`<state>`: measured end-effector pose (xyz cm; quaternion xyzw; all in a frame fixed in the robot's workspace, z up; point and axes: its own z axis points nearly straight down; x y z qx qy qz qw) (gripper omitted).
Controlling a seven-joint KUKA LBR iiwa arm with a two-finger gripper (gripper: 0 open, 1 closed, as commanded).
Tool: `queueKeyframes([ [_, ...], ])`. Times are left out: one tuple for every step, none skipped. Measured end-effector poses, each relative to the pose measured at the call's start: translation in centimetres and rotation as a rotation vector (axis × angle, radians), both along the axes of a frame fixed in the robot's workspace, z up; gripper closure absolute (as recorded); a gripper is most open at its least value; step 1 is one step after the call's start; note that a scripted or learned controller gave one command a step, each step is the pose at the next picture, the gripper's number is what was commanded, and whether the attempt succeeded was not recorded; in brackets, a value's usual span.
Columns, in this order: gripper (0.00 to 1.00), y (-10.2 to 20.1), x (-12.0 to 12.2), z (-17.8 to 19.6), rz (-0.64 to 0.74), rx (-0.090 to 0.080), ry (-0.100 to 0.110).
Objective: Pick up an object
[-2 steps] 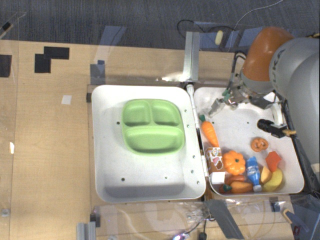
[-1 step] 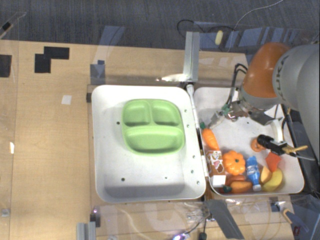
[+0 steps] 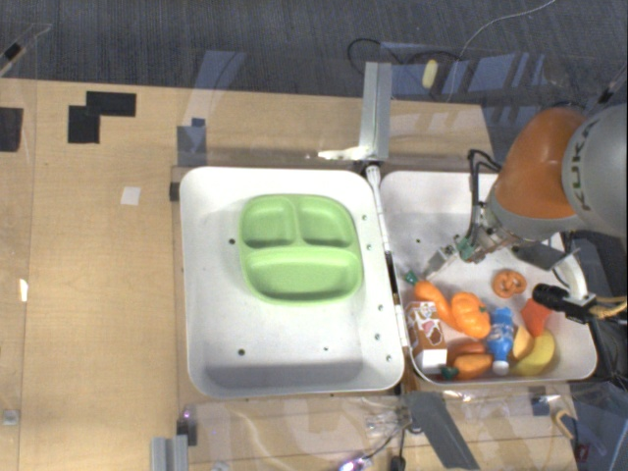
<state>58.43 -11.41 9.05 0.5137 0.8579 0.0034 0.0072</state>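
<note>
Claw [image 3: 469, 250] above slanted carrot [image 3: 433, 299]

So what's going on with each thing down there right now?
Green tray: lying flat in the left bin, nothing in its compartments.
Toy food pile: heaped at the near end of the right bin.
Pretzel: lying loose beside the pile.
Tool: low over the right bin, above the pile; no item visible in it.

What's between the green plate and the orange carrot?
From the camera view: bare white floor, then the two bins' walls, between the green plate and the carrot.
</note>
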Motion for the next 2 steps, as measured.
queueKeyframes([
  [0.00,2.0,-2.7,0.1,0.081,-0.002,-0.004],
  [0.00,-3.9,-1.4,-0.1,-0.287,0.004,0.002],
])
